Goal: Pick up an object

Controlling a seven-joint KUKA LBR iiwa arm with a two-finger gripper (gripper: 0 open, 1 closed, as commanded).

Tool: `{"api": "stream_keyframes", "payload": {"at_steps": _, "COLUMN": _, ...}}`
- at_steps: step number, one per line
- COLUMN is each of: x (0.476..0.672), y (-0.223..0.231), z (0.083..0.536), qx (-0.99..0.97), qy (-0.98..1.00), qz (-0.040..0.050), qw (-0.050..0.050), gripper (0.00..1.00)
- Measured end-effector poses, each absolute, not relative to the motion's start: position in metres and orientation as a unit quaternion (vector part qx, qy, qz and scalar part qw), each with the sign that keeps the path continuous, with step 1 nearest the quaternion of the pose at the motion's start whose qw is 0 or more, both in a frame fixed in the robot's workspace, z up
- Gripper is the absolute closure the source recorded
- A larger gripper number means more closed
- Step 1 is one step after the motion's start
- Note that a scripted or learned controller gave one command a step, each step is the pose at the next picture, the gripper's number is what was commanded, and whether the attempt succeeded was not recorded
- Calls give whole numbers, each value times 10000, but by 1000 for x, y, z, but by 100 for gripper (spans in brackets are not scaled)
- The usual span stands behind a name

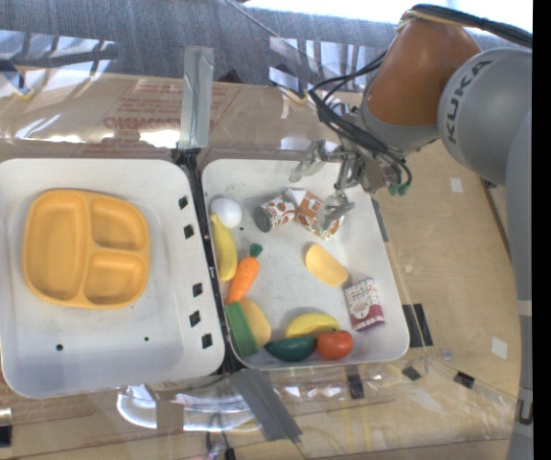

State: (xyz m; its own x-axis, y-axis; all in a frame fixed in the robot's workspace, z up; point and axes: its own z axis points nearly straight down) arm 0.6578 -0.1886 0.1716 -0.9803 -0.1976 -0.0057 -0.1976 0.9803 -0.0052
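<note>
Hovering at the back edge of the right white plastic bin [382, 257], the claw [337, 185] has its metal fingers spread apart, nothing between them. One fingertip hangs right over a small brown-and-white printed packet [315, 213], touching it or just above; cannot tell which. Just beside that, toward the left bin, lies a second small crinkled brown packet [276, 212], the two packets touching. Further that way, a white egg-shaped toy [225, 211] near the divider.

Nearer the camera from the claw: a pale yellow plastic wedge [326, 264], then a red-and-white small carton [363, 304] by the right wall. Along the divider a yellow banana toy [224, 247], an orange carrot toy with green top [244, 276], and a green-and-tan toy piece [248, 325]. At the front wall a yellow curved toy [311, 325], a dark green toy vegetable [290, 349] and a red tomato toy [334, 344], bunched together.

Well apart, in the left white bin [11, 353], a yellow moulded three-compartment tray [86, 248]. Both bins sit on the counter [438, 257].

Likely target: the packet under the claw. Judged light, soft, crinkly, probably slippery film; it could slide or fold. Best to pinch across its short width at the middle, clear of the neighbouring packet.
</note>
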Motion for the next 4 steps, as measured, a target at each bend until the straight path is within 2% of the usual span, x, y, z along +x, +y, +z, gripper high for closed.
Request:
{"api": "stream_keyframes", "payload": {"at_steps": 1, "x": 646, "y": -122, "z": 92, "qx": -1397, "qy": 9902, "qz": -1, "qw": 6, "gripper": 0}}
{"api": "stream_keyframes", "payload": {"at_steps": 2, "x": 646, "y": -210, "z": 270, "qx": -1632, "qy": 9866, "qz": -48, "qw": 76, "gripper": 0}}
{"api": "stream_keyframes", "payload": {"at_steps": 3, "x": 574, "y": -208, "z": 112, "qx": -2208, "qy": 9753, "qz": 23, "qw": -23, "gripper": 0}}
{"api": "stream_keyframes", "payload": {"at_steps": 4, "x": 557, "y": -192, "z": 94, "qx": -1923, "qy": 9813, "qz": -9, "qw": 20, "gripper": 0}}
